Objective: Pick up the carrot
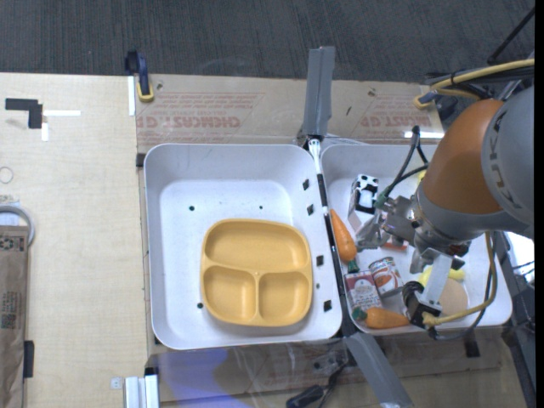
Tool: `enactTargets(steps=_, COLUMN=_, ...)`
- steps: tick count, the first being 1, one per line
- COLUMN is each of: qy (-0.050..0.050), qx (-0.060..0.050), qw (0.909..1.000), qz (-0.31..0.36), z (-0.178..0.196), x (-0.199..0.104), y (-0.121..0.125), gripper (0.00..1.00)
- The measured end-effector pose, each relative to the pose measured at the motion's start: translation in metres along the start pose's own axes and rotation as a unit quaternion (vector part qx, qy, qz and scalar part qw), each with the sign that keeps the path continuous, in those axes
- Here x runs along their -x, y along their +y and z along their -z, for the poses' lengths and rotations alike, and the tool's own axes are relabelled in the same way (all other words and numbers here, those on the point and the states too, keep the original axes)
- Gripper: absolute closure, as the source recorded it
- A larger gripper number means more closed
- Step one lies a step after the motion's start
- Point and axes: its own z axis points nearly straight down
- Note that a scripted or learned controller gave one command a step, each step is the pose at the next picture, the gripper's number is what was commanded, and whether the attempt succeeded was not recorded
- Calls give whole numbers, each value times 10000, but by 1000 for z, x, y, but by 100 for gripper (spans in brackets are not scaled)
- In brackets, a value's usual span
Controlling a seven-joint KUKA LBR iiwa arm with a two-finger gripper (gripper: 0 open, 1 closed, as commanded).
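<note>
My gripper [372,228] hangs low over the right bin [503,308]; whether it is released or clenched, I cannot tell. The carrot [343,236] lies just beside it against the bin's left wall. The yellow divided plate [257,272] sits in the left bin [161,228].

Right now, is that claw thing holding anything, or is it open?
Gripper: cannot be told; it sits in the right bin beside the carrot.

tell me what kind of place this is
Likely a robot lab workbench for pick-and-place trials: a grey and orange arm reaches over two white bins holding a yellow plate, a carrot and toy groceries.
</note>
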Motion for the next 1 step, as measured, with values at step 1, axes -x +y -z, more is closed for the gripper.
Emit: enactTargets(steps=1, qy=-10, qx=-24, qw=9915, qz=-1305, z=-50, x=53, y=23, gripper=0)
